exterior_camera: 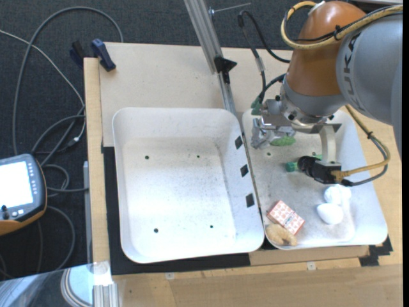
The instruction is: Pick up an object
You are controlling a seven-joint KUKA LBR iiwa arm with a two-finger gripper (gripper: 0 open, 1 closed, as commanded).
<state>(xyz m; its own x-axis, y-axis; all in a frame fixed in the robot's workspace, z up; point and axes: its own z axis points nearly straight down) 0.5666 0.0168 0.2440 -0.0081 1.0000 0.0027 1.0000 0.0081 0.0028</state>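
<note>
We see the gripper [263, 133] low over the far-left corner of the right bin [374, 219], close to the wall it shares with the left bin [128, 121]; whether it is spread or pressed together we cannot tell, and we see nothing held in it. A flat green piece [283, 141] lies just beside it on the side toward the bin's middle, and a smaller green bit [291, 167] sits a little nearer the near edge, apart from the first. By the near-left corner a red-and-white checked box [285, 216] lies tilted, with a tan lump [281, 236] just beside it against the near edge (we cannot say whether the two touch). Toward the near-right corner two white lumps [337, 195] lie close together. Three small black tags [243, 170] run along the left bin's right wall. A blue clamp [102, 53] grips the far-left corner of the bench [160, 75].
</note>
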